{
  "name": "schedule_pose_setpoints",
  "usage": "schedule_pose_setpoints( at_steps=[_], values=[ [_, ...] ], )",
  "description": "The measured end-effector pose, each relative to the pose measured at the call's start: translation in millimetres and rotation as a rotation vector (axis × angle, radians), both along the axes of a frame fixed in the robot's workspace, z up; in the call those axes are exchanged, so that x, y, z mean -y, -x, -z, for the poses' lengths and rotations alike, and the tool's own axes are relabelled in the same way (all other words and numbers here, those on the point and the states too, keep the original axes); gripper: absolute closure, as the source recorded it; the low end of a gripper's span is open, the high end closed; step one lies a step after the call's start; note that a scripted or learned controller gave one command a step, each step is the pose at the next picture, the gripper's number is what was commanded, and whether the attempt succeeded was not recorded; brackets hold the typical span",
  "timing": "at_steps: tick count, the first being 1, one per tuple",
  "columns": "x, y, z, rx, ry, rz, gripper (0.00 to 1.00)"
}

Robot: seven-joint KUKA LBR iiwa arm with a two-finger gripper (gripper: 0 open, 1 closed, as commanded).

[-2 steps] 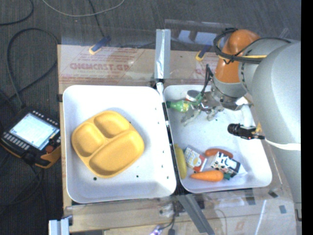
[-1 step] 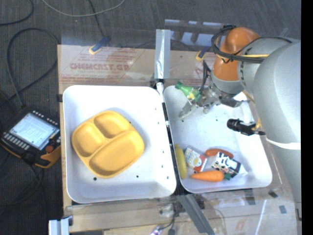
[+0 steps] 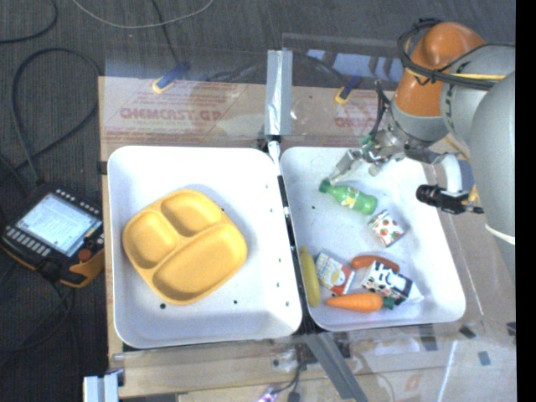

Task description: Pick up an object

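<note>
My gripper (image 3: 352, 164) hangs over the far part of the right bin (image 3: 444, 249), just above and behind a green bottle (image 3: 350, 196) that lies on its side. I see nothing held in it. Nearer the front lie a small strawberry carton (image 3: 386, 228), a red sausage (image 3: 373, 262), a cow-patterned carton (image 3: 389, 284), an orange carrot (image 3: 355, 302), another small carton (image 3: 331, 272) and a yellow stick-shaped item (image 3: 311, 276) along the bin's left wall.
The left bin (image 3: 142, 162) holds a yellow divided plate (image 3: 186, 245). A taped ridge (image 3: 285, 216) separates the two bins. A control pendant (image 3: 54, 229) lies on the floor to the left, with cables behind it.
</note>
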State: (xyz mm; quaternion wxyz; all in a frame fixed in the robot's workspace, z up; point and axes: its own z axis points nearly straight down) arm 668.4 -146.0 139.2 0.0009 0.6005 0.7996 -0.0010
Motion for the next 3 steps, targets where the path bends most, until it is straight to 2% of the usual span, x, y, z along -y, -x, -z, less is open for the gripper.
schedule_pose_setpoints(
  at_steps=[1, 2, 3],
  values=[
    [-17, 2, 45, 0.001, 0.001, -0.037, 0.0],
    [-18, 2, 35, -0.001, 0.003, -0.039, 1.0],
    [-7, 26, -36, 0.0, 0.0, -0.167, 1.0]
  ],
)
